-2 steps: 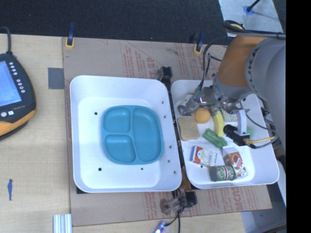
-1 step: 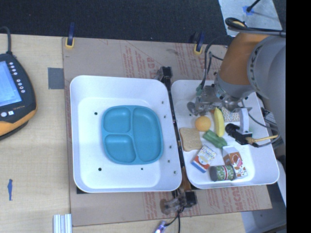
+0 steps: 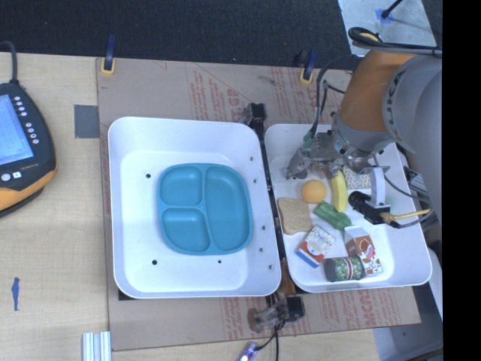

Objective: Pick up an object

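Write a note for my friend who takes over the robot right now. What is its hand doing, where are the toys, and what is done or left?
Gripper: down in the right bin, at its upper left, just above the orange. I cannot tell whether it is open or shut, and I see nothing in it.
Things: the orange, banana, slice of bread, green vegetable, two small cartons and a can all lie in the right bin. The left bin holds a blue divided plate.
Done: nothing is lifted.
Left: grab one thing and raise it.
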You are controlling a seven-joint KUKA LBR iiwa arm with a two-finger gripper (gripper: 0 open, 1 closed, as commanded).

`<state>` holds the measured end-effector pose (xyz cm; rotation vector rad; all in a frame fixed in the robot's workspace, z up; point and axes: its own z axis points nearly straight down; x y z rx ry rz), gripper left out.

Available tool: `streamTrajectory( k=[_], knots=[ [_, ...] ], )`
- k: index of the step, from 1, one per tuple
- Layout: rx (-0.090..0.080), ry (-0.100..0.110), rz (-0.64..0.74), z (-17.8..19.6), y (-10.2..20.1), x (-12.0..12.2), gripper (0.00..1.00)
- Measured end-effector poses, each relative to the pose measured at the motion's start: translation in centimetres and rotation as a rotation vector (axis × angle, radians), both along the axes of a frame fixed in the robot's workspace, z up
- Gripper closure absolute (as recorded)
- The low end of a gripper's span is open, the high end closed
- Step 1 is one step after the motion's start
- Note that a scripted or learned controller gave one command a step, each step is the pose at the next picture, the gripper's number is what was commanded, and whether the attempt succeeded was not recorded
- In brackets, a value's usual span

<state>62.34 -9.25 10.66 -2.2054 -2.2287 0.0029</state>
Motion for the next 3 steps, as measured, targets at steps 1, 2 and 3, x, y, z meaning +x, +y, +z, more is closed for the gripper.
streamTrajectory(
  k=[1, 2, 3],
  knots=[
    [-0.004, 0.000, -0.005, -1.5, -2.1, -2.8, 0.00],
    [-0.005, 0.001, -0.004, -0.4, -2.2, -2.8, 1.00],
    [-0.002, -0.005, -0.006, 8.6, 2.9, -3.2, 1.00]
  ],
)
